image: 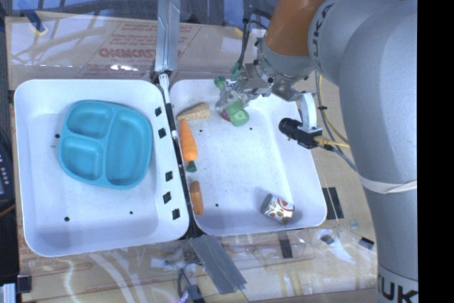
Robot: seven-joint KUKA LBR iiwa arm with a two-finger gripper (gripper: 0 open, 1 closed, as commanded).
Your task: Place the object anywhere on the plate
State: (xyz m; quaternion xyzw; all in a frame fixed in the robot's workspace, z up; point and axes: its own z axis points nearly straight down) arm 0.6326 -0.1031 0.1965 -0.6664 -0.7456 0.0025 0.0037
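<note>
Seemingly mid-pick, the gripper (pixel 230 97) hangs at a green object (pixel 237 115), jaws' state unreadable; next comes carrying it to the plate (pixel 106 143).

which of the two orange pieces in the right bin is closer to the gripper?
The carrot, the longer orange piece with a green tip, lying just below the bread-like piece. The shorter orange piece sits further down the divider, farther from the gripper.

Bench (pixel 92 46) bears two white bins (pixel 42 223), seemingly.
</note>
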